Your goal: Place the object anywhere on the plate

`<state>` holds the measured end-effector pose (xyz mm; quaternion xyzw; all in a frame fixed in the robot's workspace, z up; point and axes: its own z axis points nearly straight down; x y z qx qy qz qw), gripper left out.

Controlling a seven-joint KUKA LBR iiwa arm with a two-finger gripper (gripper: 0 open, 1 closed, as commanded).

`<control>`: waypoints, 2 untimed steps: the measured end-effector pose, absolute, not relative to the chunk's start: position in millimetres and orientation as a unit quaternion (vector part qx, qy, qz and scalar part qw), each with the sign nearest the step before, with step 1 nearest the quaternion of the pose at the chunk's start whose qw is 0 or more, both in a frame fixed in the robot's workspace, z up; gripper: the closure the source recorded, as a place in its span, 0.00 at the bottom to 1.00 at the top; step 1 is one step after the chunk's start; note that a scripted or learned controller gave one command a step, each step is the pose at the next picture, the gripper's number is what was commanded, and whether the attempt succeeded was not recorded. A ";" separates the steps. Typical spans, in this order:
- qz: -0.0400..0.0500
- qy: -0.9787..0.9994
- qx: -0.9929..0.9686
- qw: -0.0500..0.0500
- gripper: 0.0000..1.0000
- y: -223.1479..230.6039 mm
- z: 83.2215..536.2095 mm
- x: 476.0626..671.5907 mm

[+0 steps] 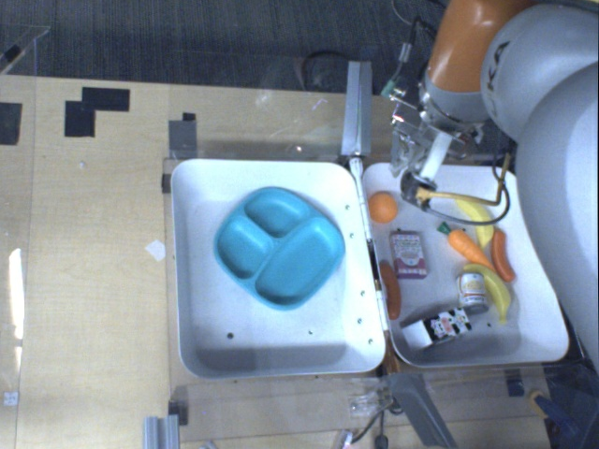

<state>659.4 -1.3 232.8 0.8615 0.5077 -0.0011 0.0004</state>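
Note:
A blue divided plate (281,246) lies in the left white bin (187,279) with nothing on it. My gripper (404,166) hangs over the far left corner of the right bin (533,344), just above and right of an orange ball (382,207). I see nothing in its grasp. Close to it lie a yellow banana (468,209), a carrot (466,246) and a small maroon packet (409,254).
The right bin also holds a brown sausage (391,290) along its left wall, a red sausage (503,255), a small can (473,290), a second banana (499,293) and a black-and-white box (445,326). A metal divider (354,110) stands between the bins at the back.

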 end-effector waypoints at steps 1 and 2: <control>0.000 0.618 0.786 0.000 1.00 78.3 218.5 654.3; 0.000 0.653 0.757 0.000 1.00 167.1 171.7 668.7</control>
